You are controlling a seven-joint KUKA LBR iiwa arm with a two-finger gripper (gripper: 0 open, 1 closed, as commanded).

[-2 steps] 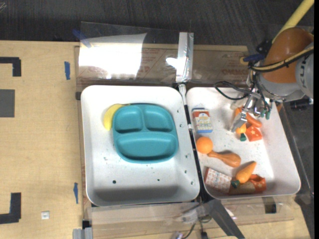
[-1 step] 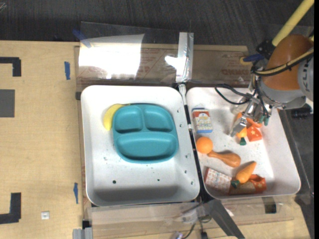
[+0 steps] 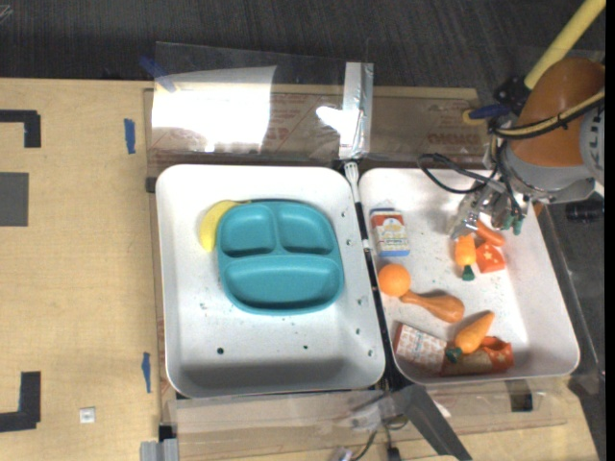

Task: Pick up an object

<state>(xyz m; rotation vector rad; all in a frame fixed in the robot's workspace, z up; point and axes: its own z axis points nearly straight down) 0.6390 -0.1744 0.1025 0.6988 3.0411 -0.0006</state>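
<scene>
The two-finger gripper (image 3: pixel 478 221) is seen near the right white bin's (image 3: pixel 538 286) far edge, directly over a small orange plastic carrot (image 3: pixel 466 255) lying lengthwise below; its opening cannot be told.

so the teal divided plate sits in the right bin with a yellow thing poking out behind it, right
Not quite: the camera view shows the teal divided plate in the left bin, not the right one. The yellow thing does poke out from behind it.
</scene>
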